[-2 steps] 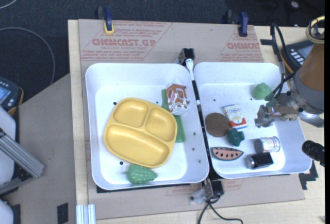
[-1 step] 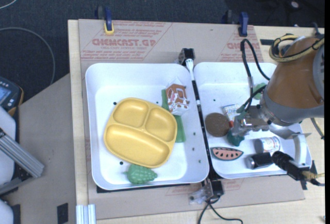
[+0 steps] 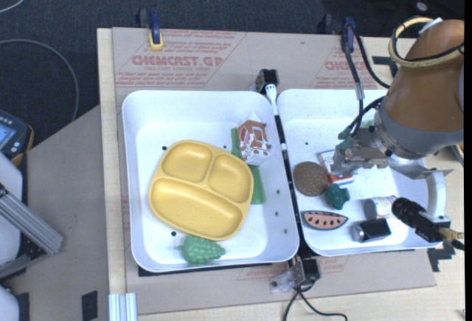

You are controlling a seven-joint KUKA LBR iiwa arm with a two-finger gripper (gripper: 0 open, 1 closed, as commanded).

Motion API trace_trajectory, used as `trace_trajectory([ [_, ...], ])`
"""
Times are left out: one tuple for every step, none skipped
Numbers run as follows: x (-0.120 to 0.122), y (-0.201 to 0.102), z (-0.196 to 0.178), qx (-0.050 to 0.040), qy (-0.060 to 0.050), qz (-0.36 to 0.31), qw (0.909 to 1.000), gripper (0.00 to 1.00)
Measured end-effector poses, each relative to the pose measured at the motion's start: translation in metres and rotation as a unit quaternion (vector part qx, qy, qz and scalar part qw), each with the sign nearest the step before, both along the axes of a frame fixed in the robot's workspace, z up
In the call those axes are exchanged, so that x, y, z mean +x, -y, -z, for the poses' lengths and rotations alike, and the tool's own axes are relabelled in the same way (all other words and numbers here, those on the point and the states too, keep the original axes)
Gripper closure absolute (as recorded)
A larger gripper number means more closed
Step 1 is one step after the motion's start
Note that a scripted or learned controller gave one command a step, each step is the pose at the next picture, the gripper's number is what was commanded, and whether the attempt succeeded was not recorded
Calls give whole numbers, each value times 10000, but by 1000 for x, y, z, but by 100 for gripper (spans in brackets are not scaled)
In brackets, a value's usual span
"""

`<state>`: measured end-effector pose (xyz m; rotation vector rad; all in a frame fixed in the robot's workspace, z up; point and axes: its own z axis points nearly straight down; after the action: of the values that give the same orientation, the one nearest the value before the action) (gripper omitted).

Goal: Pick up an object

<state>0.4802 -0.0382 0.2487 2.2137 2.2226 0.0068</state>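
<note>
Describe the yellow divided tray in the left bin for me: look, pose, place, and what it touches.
The yellow tray looks like smooth moulded plastic, with rounded corners and three compartments: one long, two smaller. It lies face up, turned at an angle, near the middle of the left bin. Its right edge overlaps a flat green piece, a small house-shaped carton sits by its upper right corner, and a green bumpy toy lies against its lower edge.

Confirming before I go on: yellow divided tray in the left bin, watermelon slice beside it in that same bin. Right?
Not quite. The camera view shows the yellow divided tray in the left bin, but the watermelon slice lies in the right bin.
</note>
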Motion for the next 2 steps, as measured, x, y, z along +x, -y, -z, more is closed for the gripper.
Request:
trace_trajectory([
  [0,-50,-65,6,1,-10,10000,100],
  [1,51,-47,-2,-42,63,10000,100],
])
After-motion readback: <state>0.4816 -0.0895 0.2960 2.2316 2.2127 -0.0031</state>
